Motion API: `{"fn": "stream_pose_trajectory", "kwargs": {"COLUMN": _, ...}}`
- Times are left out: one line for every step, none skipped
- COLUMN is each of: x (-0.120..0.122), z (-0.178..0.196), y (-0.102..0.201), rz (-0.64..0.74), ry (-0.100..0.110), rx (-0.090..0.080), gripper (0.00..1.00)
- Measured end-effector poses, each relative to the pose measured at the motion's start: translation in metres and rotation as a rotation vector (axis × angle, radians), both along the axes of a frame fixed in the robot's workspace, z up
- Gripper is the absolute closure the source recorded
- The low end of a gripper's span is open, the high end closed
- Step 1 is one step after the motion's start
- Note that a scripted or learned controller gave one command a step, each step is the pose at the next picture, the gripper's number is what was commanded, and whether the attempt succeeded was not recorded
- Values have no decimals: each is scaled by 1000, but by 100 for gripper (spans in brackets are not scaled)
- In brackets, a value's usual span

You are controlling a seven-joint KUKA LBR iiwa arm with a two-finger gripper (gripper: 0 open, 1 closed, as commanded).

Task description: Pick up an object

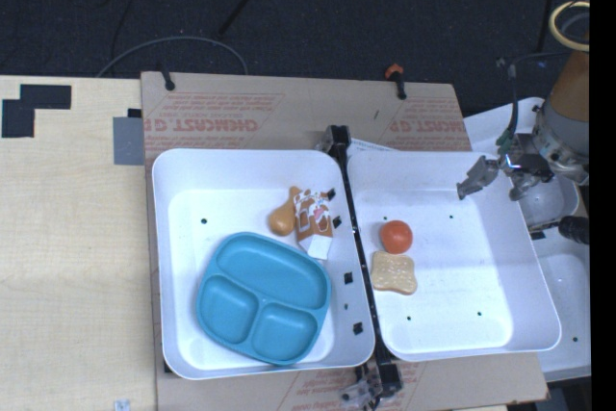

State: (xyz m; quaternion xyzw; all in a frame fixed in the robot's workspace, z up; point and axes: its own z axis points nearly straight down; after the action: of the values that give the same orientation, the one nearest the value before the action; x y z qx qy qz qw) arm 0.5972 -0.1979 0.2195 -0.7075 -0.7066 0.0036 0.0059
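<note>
- Nearest the camera, the blue three-compartment plastic tray (pixel 263 296) lies flat in the left white shallow bin (pixel 173 207), filling its lower part. It is broad and low, a poor first choice for a two-finger pinch.
- Just beyond, in the right white shallow bin (pixel 481 303), the tan slice of toy bread (pixel 394 272) lies flat near the divider between the bins, and the small red ball-shaped toy tomato (pixel 396 236) sits just behind it, touching or nearly so.
- At about the same depth in the left bin, the brown pear-shaped toy (pixel 282 218) lies against the brown-and-white patterned packet (pixel 314 213), both at the tray's far edge.
- Farthest back, at the right bin's far right rim, the two-finger gripper (pixel 500 176) hangs above the bin wall, well apart from every object. Its fingers look spread wide, nothing between them.
- To do this step well, I would judge the tomato the likeliest target: it is round, stands proud of the floor and has bare bin floor on three sides.
- The approach should centre over it before descending, with the fingers turned so neither lands on the bread.
</note>
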Motion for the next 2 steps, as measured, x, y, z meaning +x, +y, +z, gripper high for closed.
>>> {"fn": "stream_pose_trajectory", "kwargs": {"x": 2, "z": 6, "y": 0, "rz": 2, "ry": -11, "rx": -2, "gripper": 0}}
{"fn": "stream_pose_trajectory", "kwargs": {"x": 1, "z": -37, "y": 1, "rz": 1, "ry": -7, "rx": -2, "gripper": 0}}
